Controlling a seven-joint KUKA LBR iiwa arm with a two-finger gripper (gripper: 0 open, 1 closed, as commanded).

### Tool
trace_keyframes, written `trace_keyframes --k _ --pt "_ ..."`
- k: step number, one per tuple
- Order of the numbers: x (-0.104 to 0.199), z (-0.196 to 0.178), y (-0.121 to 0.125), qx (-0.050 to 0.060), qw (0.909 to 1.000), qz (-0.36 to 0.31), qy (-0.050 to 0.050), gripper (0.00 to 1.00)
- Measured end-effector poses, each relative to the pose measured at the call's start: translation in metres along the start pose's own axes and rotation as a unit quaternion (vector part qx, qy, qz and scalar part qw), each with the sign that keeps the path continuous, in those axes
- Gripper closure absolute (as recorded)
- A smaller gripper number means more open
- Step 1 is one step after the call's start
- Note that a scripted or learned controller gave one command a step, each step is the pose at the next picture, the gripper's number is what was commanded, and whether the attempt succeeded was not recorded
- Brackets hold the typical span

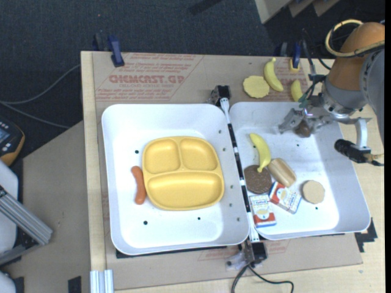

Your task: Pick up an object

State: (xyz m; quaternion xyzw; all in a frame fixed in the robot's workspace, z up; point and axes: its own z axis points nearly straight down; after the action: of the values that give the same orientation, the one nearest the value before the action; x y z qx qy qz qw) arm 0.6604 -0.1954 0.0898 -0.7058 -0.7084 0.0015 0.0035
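Note:
My gripper [300, 124] hangs low over the far part of the right bin [342, 206], with the grey arm and its orange band [360, 41] reaching in from the right. A small dark shape sits right under the gripper; I cannot tell what it is. Nearer the front of that bin lie a yellow banana [261, 151], a brown round patty [257, 179], a hot dog bun [283, 171], two small cartons [261, 211] [286, 198] and a tan round biscuit [313, 191]. All of these lie apart from the gripper.
The left bin [122, 127] holds a yellow divided plate [182, 172] with an orange sausage [139, 184] beside its left edge. On the bench behind the right bin lie a banana [274, 75], a yellow round piece [256, 86] and a small yellow piece [296, 90].

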Motion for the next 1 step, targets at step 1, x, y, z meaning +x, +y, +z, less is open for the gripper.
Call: trace_keyframes --k 1 --pt "-0.0207 0.001 0.0082 0.001 1.0 0.0 0.009 0.0"
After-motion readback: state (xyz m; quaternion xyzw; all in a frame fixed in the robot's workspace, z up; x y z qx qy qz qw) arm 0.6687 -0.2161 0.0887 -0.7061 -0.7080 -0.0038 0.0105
